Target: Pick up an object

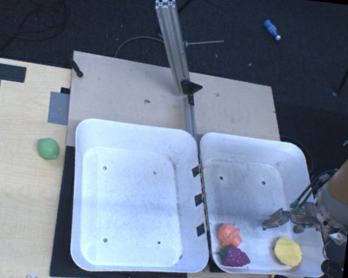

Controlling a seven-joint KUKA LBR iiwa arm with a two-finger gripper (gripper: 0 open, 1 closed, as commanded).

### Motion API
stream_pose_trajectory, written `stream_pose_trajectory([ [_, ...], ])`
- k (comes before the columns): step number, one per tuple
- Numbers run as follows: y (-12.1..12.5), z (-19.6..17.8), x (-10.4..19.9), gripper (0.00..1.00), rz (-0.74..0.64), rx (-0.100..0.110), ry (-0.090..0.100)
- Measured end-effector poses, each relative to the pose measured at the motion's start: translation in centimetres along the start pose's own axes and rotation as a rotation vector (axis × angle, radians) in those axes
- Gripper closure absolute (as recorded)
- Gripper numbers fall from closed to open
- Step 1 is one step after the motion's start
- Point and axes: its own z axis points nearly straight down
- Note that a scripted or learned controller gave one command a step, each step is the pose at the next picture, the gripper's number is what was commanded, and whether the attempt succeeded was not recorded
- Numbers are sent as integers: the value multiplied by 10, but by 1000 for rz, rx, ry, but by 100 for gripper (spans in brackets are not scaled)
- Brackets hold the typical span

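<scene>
Three small objects lie in the right bin [254,158], all near its front edge: a yellow disc-shaped piece [287,251], a pink-orange toy [230,234] and a purple grape-like cluster [235,258] touching it. The hand [283,217] hangs over the bin's right side, just above and beside the yellow piece, holding nothing; its fingers look spread, with one dark tip jutting left.

From here the likeliest failure is a miss. The yellow piece looks flat and low, so fingers closing on it may skid over the top or push it against the bin wall. Going for the pink toy risks nudging the purple cluster and catching both badly. The left bin [138,143] offers nothing to grip.
</scene>
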Motion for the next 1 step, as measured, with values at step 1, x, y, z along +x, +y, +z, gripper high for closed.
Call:
stream_pose_trajectory([
  [1,1,-13,-2,100,2,-5,-2],
])
